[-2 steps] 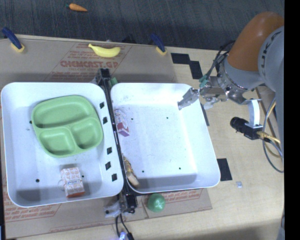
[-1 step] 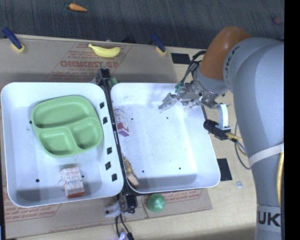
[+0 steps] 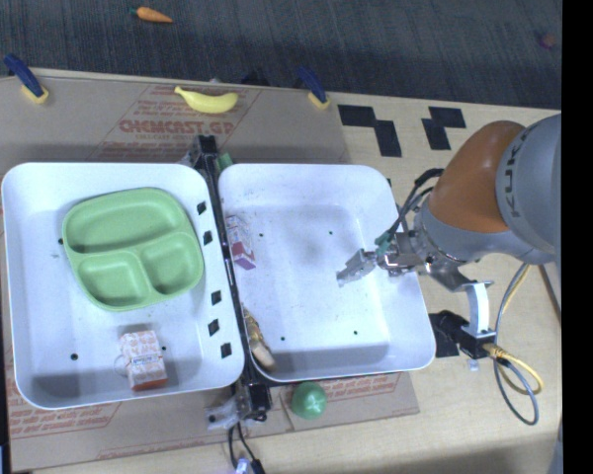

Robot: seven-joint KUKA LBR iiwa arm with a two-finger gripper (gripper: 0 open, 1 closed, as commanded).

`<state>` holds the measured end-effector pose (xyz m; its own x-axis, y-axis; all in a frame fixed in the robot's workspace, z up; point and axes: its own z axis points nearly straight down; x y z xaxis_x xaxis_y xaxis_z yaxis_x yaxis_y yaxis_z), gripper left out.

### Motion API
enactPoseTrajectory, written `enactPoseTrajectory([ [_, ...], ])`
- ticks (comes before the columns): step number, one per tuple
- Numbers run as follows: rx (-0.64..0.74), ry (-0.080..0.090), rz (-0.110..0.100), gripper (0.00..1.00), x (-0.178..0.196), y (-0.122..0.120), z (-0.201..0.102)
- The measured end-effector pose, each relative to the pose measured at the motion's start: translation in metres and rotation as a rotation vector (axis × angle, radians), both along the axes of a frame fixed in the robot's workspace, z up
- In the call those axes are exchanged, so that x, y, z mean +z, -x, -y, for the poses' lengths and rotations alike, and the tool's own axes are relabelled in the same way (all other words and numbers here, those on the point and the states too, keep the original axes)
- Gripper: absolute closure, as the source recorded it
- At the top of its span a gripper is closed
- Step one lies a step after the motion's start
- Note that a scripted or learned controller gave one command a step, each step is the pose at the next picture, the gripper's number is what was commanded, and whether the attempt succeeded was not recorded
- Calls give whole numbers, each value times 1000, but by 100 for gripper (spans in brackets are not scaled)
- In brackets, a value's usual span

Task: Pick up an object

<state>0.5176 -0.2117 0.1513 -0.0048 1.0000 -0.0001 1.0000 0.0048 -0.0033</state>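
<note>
Reaching in from the right, the two-finger gripper [image 3: 354, 267] hangs over the right part of the right-hand shallow white plastic bin [image 3: 306, 181]; whether its grey metal fingers are spread or pressed together cannot be told at this size, and nothing shows between them. Behind it the grey arm with its orange band [image 3: 477, 178] rises over the bin's right rim.

At that bin's left wall lies a small pink and white crumpled wrapper [image 3: 240, 243], well apart from the gripper. A small tan object [image 3: 258, 348] rests at the near left corner of the same bin.

Across the dividing rims, the left-hand shallow white bin [image 3: 20, 294] holds a pale green plastic tray with three compartments [image 3: 131, 247] in its far half, and a small white and red carton [image 3: 141, 357] in its near half.

On the brown cardboard sheet [image 3: 267, 126] under the bins, a yellow toy banana [image 3: 207, 98] lies at the far edge, and a green ball [image 3: 308, 399] sits just near of the right bin. Blue clamps [image 3: 26, 78] grip the cardboard's far edge. A small orange carrot-shaped object [image 3: 154, 14] lies on the dark floor beyond.
</note>
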Motion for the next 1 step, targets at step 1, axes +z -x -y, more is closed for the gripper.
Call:
enactPoseTrajectory([
  [1,2,-1,-1,0,-34,-8,-1],
])
